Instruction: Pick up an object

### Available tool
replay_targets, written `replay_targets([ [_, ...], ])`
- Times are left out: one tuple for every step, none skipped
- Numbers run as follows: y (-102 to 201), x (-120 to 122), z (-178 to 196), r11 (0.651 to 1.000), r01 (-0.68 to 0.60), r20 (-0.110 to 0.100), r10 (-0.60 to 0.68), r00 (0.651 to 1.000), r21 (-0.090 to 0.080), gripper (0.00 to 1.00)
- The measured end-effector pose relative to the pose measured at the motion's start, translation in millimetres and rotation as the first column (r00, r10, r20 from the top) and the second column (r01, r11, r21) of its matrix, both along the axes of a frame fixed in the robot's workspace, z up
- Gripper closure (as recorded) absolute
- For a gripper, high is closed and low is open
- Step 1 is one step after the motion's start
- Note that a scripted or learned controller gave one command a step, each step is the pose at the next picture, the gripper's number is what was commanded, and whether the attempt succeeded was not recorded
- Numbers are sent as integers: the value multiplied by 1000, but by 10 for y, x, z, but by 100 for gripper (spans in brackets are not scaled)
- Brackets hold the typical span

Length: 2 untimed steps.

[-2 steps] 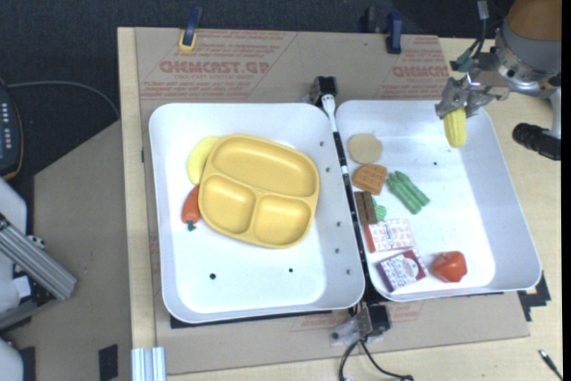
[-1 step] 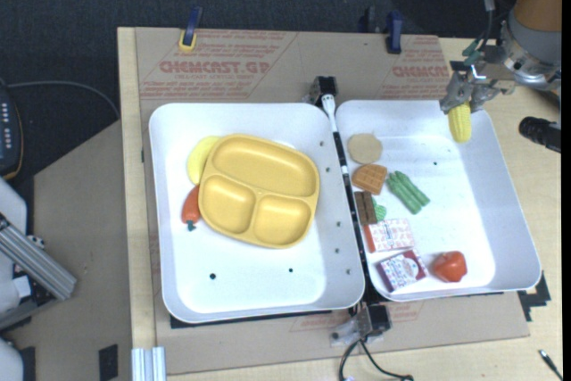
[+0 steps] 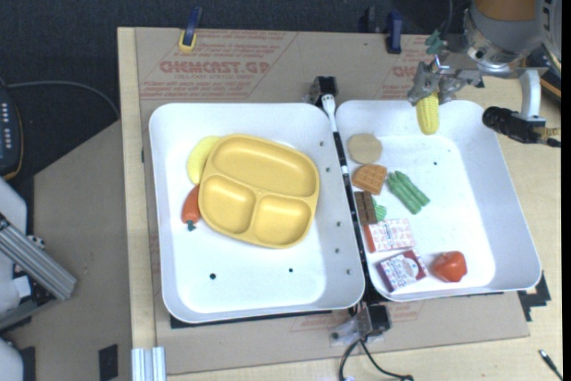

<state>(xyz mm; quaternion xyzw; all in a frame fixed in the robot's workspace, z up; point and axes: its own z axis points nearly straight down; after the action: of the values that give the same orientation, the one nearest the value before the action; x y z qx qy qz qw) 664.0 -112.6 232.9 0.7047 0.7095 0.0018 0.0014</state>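
My gripper [image 3: 432, 92] hangs over the far edge of the right bin [image 3: 500, 183], reaching in from the upper right. A small yellow corn cob [image 3: 429, 114] sits upright between its fingers, its lower end pointing down toward the bin floor. The gripper is shut on the cob's top. The cob appears lifted off the bin; its upper tip is hidden by the fingers.
The right bin also holds a round tan cookie [image 3: 364, 147], an orange waffle piece [image 3: 369, 178], green beans [image 3: 408, 191], two red-and-white packets [image 3: 390, 236] and a red pepper [image 3: 449, 266]. In the left bin [image 3: 169, 263] lie a yellow divided tray [image 3: 259, 190] and an orange-red vegetable [image 3: 191, 208].
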Motion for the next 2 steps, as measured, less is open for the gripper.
replay_targets([
  [522, 13, -126, 1000, 1, -6, -1, 1000, 2, 100],
  [1089, 16, 5, 1000, 0, -1, 0, 1000, 2, 100],
])
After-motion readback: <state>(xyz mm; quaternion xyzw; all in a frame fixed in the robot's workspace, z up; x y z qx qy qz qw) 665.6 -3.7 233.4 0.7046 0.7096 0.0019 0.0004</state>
